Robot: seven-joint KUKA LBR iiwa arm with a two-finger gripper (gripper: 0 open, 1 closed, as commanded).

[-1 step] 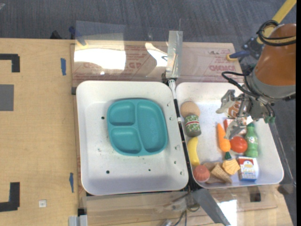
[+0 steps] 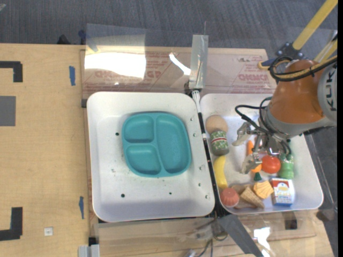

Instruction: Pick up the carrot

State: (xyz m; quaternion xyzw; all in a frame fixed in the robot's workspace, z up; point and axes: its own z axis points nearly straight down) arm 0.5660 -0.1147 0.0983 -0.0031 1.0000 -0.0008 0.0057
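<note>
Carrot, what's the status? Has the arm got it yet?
Gripper low in the right bin, over the carrot. No hold visible. Tomato and green vegetable crowd in alongside.

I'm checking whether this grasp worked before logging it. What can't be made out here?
- Gripper finger state: blurred and tangled with cables, in the camera view.
- Carrot: a thin orange sliver beside the fingers; whether it is gripped is unclear.
- Label on the small carton: too small to read.
</note>
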